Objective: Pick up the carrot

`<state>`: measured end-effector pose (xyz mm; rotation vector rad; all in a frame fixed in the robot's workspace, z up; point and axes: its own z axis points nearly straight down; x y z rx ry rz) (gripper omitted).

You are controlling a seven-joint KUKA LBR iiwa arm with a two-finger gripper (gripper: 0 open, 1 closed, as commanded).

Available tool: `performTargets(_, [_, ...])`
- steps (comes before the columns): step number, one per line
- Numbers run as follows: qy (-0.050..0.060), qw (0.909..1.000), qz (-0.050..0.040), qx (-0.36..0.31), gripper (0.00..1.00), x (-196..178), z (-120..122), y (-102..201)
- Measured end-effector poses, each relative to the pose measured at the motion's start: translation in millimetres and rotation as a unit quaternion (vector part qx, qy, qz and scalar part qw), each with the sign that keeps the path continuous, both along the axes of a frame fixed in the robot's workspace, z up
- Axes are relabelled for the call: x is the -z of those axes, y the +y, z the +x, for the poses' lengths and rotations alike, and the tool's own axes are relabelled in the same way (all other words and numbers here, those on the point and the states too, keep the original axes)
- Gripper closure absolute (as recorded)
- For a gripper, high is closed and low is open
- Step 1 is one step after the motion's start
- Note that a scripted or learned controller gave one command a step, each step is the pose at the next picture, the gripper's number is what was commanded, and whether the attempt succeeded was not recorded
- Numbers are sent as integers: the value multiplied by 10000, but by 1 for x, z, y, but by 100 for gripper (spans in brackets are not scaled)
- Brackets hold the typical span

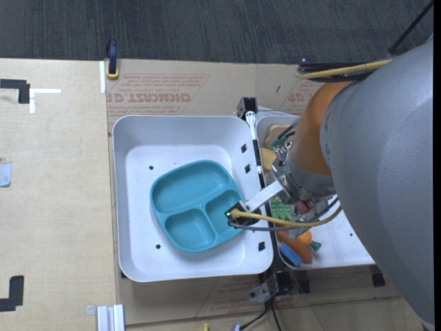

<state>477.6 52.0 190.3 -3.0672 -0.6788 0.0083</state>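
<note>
Orange carrot (300,241) lies in the right bin (344,248) near its front edge, just below my jaws (298,197), whose opening I cannot tell, beside the left bin's (138,254) teal tray (195,204).

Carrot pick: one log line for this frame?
carrot: in right bin | arm: above right bin | tool state: cannot tell | blue plate: left bin

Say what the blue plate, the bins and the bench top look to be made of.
Blue plate: likely moulded plastic, smooth and matt; even colour, soft rounded dividers.
Left bin: likely plastic too, smooth white with a faint sheen and rounded corners.
Bench top: looks like pale wood or plywood; faint grain, matt.
</note>
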Motion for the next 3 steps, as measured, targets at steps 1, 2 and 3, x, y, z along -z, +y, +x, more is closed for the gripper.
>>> performTargets(1, [23, 10000, -4, -46, 100, -8, 1, 0])
performTargets(2, [-15, 9979, -6, -645, 100, -147, 28, -63])
performTargets(3, [-11, 9979, -5, -645, 0, -147, 28, -63])
